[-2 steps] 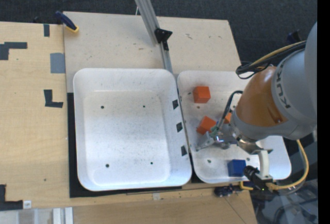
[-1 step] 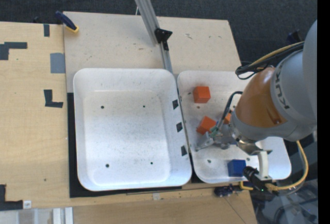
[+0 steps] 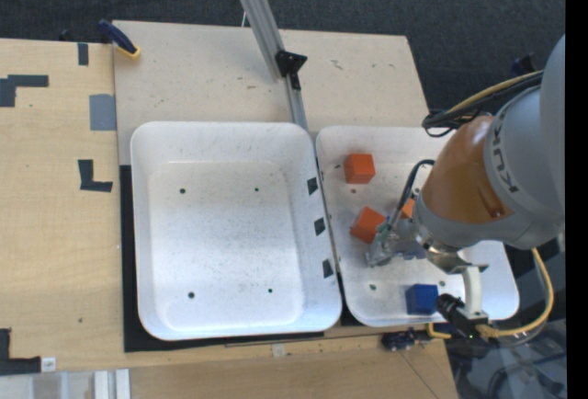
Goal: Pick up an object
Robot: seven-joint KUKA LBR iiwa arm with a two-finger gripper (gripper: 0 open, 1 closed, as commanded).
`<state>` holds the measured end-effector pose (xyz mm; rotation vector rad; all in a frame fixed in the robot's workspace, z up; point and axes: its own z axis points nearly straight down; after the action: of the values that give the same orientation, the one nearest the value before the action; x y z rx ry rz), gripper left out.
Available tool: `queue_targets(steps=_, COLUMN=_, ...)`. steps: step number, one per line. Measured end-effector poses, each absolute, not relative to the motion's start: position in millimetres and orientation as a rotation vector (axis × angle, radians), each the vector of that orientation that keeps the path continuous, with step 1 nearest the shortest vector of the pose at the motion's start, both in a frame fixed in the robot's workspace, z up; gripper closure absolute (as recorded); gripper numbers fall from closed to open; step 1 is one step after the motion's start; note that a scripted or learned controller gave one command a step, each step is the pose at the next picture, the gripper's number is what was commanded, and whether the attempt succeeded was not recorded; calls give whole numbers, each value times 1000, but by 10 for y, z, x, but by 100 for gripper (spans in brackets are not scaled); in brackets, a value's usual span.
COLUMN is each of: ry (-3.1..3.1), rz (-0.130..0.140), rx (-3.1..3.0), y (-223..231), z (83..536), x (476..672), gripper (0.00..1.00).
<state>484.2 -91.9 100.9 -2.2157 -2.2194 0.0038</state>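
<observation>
progress: pick not done as far as I can judge; nothing is sitting lifted, every block is lying on the bin floor.
arm: the grey KUKA arm with the orange band (image 3: 464, 181) is reaching into the right-hand shallow white plastic bin (image 3: 386, 138), wrist down low over its floor.
gripper: the two-finger gripper (image 3: 381, 250) is sitting just right of and below the nearer orange cube, close to touching it; real contact is too small to tell.
fingers: I can't tell whether they are open or closed; the tips are a dark blur under the wrist, and no block is showing between them.
target (likely): the small orange cube (image 3: 367, 224) at the middle of the right bin, just beside the gripper; a guess from how close it is.
other blocks: a second orange cube (image 3: 359, 168) is lying above the first, well clear of the gripper; a small blue cube (image 3: 422, 299) is sitting below and right of the gripper, near the bin's front wall.
left bin: the left-hand shallow white plastic bin (image 3: 220, 132) is touching the right bin's left wall.
worktop: the pale wooden worktop (image 3: 55, 232) is carrying both bins.
remaining: closing on a block, lifting, confirming it's coming up.
</observation>
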Motion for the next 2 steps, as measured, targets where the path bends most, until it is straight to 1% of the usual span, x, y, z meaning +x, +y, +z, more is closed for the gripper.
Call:
queue_targets(steps=1, ry=-2223, rz=-2, rx=-2223, y=-1020, z=1507, x=4868, gripper=100)
queue_targets(steps=2, ry=-2226, rz=-4, rx=-2222, y=-1038, z=2068, x=4974, gripper=100)
